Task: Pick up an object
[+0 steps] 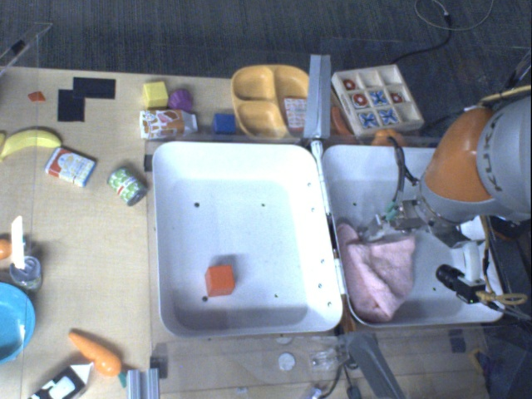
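My pincer [397, 219], apart or together I cannot tell, hangs at twelve o'clock of the one pink cloth [378, 274] in the right bin [366, 181], while one orange cube [220, 280] lies at seven o'clock in the left bin [249, 223].

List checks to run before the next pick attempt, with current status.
1. Position: pincer is over the right bin: ok.
2. Target nearby: pink cloth lies in that bin, just below the pincer in the view: ok.
3. Ready to grasp, open or shut: cannot tell.
4. Cloth clear of the walls: not ok, it lies against the bin's left wall.
5. Fallback target: orange block sits alone in the left bin, away from its walls: ok.
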You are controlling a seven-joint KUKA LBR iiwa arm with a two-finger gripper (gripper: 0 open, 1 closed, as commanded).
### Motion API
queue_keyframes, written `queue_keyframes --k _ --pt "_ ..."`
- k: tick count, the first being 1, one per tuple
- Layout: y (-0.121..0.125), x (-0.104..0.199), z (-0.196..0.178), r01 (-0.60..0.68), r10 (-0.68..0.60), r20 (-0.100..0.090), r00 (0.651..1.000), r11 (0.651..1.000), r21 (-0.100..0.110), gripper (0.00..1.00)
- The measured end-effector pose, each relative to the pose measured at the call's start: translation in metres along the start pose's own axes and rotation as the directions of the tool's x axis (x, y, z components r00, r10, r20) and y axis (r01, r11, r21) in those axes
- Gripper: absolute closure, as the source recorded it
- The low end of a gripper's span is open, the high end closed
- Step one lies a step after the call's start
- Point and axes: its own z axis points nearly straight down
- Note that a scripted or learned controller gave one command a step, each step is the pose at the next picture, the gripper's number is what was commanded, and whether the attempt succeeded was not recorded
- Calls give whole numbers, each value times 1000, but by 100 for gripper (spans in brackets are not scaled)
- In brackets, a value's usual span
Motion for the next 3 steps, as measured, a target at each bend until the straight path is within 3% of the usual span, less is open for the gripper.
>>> queue_keyframes --k 1,2,3 --pt "53 -42 3 -154 154 0 988 988 2 0" --pt "104 -82 -55 -153 153 1 988 988 3 0" --pt "78 -11 3 23 -23 -3 1000 1000 3 0"
